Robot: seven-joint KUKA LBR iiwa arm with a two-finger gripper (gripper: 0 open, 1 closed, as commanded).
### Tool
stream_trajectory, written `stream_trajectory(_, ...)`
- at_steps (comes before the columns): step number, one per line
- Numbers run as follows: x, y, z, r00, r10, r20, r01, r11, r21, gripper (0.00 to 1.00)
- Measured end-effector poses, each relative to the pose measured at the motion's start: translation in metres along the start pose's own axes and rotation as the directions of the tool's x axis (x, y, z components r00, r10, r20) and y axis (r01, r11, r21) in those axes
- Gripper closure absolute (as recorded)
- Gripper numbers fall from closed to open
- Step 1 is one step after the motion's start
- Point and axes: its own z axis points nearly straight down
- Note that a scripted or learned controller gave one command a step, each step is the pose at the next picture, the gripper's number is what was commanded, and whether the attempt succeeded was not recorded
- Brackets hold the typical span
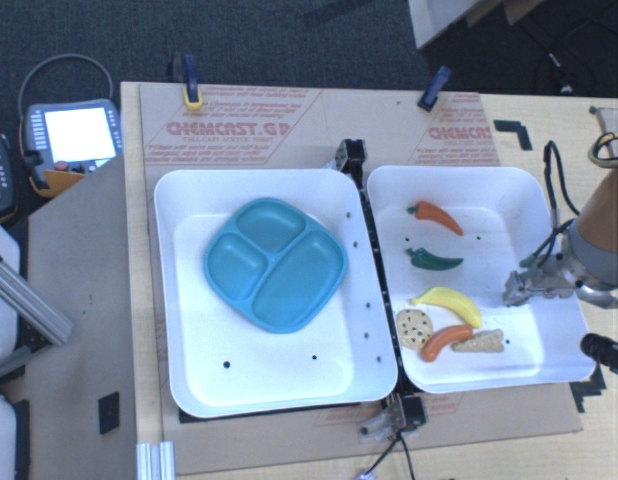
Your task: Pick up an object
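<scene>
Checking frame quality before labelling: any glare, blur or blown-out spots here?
Camera view: even light and soft shadows in both bins; the pendant screen at left is blown out white; food such as the banana is sharp; the gripper looks slightly soft.

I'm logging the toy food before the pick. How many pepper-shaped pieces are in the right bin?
2. The orange pepper lies near the far side of the right bin; the green pepper lies just nearer the camera than it. Nothing seems to hide a third.
</scene>
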Motion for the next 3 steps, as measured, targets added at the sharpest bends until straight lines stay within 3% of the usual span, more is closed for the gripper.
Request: stream_trajectory(3,-0.003,0.009,-0.158,1.0,-0.003,0.001,0.003,1.0,-0.001,1.0)
